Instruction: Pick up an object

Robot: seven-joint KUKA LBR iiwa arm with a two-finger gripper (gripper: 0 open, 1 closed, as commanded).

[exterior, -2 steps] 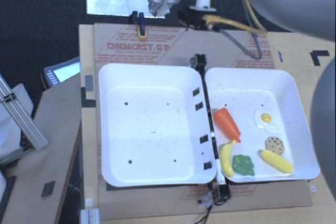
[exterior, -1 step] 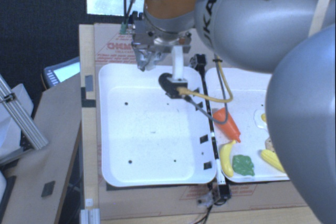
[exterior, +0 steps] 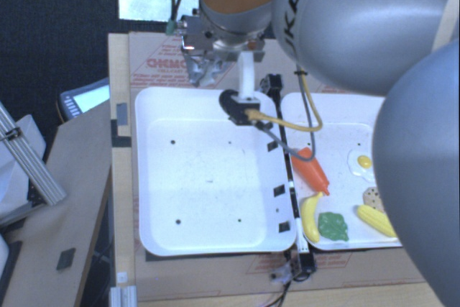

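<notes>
The tool [exterior: 205,72] is seen above the far rim of the left bin [exterior: 208,241]; its state cannot be told. The carrot [exterior: 313,169], lying diagonally, is placed in the right bin [exterior: 327,115].

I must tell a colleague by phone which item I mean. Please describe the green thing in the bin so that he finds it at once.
Look at the right bin, then along its near edge. The green piece lies there, flat and leafy, between the banana on its left and the corn cob on its right. It is the one green item; its neighbours are yellow, and the carrot beyond is orange.
</notes>
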